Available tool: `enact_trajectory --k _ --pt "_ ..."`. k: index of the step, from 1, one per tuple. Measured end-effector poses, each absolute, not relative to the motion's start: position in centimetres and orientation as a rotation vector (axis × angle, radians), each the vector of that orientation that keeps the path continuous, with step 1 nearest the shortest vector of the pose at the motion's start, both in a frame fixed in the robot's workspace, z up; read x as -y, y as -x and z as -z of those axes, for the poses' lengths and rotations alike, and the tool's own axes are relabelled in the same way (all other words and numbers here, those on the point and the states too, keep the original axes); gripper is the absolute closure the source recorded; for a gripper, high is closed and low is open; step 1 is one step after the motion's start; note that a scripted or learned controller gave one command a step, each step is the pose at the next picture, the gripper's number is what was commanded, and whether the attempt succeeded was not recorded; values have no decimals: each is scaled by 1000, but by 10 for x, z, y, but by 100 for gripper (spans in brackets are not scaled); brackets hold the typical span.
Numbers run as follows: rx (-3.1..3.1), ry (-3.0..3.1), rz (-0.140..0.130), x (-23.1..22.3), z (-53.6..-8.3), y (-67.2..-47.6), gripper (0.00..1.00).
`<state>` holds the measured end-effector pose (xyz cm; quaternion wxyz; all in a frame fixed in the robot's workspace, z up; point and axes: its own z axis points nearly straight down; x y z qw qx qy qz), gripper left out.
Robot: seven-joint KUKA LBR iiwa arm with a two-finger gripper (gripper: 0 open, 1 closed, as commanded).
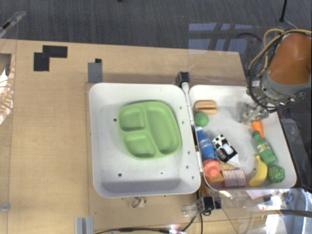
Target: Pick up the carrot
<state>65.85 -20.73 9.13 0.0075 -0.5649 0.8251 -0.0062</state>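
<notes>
Hanging low on the grey arm, the claw point(253, 112) is sitting over the far right part of the right bin point(229, 95). It is too small and blurry here, so I cannot tell if it is spread or pressed together. Nothing is showing up inside it.

The carrot point(257, 127) is lying on the floor of the right bin, close to the bin's right wall. It is just beside the claw, on the side nearer to us. I cannot tell if the two are touching.

Other toys are resting in the right bin too. A hot dog bun point(205, 106) and a green ball point(201, 119) are sitting near its left wall, at the far end. A blue bottle point(205, 146) and a black and white cow point(224, 147) are lying near the middle of the bin. A pink cup point(211, 168) and a small box point(234, 178) are sitting at its near end. A green bottle point(263, 147), a banana point(258, 172) and a bumpy green ball point(276, 173) are crowding its near right corner.

A green plate point(147, 129) is lying in the left bin point(97, 130), which is touching the right bin's left wall.
</notes>
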Motion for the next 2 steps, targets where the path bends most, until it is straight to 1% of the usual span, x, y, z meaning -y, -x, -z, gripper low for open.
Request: enact_trajectory --k 1,2 --pt "-2569 1768 4 199 -92 -660 0" --pt "-2436 1943 8 197 -93 -638 0"
